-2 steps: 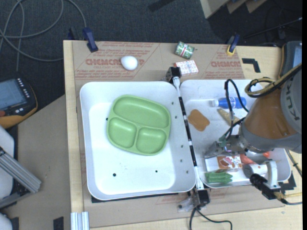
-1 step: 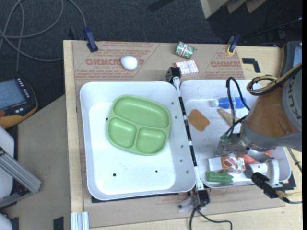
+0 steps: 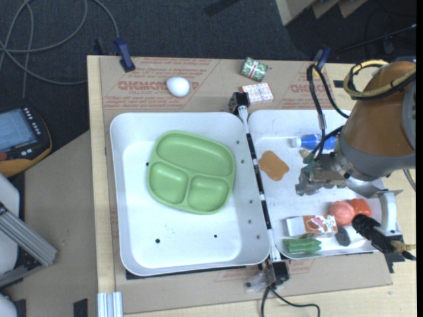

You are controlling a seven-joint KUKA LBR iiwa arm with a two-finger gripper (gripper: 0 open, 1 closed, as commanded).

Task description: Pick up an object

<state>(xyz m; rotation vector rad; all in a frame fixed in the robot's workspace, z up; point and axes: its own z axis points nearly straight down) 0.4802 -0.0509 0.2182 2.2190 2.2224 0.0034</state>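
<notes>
- Bins sit side by side on the bench. The left bin (image 3: 132, 177) holds a green plate (image 3: 192, 172) with three parts.
- Behind the bins, on the bench, lie a white egg (image 3: 177, 86), a small green can (image 3: 254, 69) and a little box (image 3: 258, 94).
- The right bin (image 3: 277, 127) holds the things to pick: a brown cookie shape (image 3: 273, 166), a blue and white bottle (image 3: 305, 140), a small carton (image 3: 317, 224), a green veggie (image 3: 303, 246) and a red fruit (image 3: 344, 211).
- The gripper (image 3: 320, 180) hangs low in the right bin, between the cookie shape and the red fruit.
- I cannot tell how the jaws stand; it looks like nothing is picked yet.
- Step now: reaching down. Next, it needs to close on one thing, maybe the carton, and lift.
</notes>
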